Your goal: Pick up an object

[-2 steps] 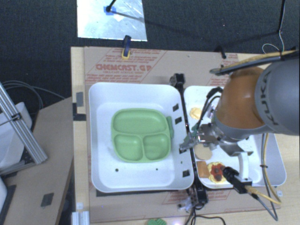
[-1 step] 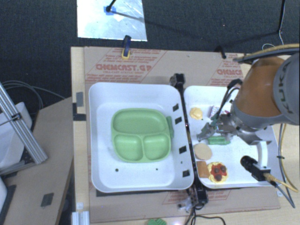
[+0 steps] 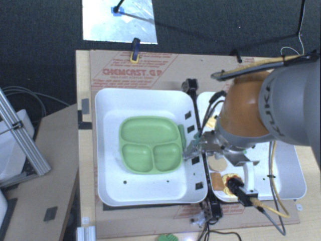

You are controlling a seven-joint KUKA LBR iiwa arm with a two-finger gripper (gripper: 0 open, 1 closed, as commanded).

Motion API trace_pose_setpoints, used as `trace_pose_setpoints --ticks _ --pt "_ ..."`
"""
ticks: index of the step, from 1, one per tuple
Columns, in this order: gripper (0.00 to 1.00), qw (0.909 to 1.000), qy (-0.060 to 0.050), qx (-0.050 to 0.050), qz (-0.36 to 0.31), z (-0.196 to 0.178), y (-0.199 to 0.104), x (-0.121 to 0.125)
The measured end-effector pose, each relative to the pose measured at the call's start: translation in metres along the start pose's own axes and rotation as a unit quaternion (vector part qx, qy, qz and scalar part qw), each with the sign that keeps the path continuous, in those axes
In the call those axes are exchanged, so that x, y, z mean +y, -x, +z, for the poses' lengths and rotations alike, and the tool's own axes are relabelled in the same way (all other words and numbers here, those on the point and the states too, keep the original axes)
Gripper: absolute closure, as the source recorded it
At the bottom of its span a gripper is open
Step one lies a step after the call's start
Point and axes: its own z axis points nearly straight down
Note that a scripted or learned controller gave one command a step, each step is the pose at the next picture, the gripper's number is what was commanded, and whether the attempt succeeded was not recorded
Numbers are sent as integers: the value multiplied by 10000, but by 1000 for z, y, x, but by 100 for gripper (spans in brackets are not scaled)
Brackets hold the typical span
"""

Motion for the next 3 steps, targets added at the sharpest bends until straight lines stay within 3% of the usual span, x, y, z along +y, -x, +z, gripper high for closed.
trace_pose_setpoints --ticks 1,2,3 --pt "0 10000 73 -27 23 -2 50 135" --pt "0 9999 63 -75 87 35 -26 103" --pt "0 10000 -30 -9 55 0 26 -4"
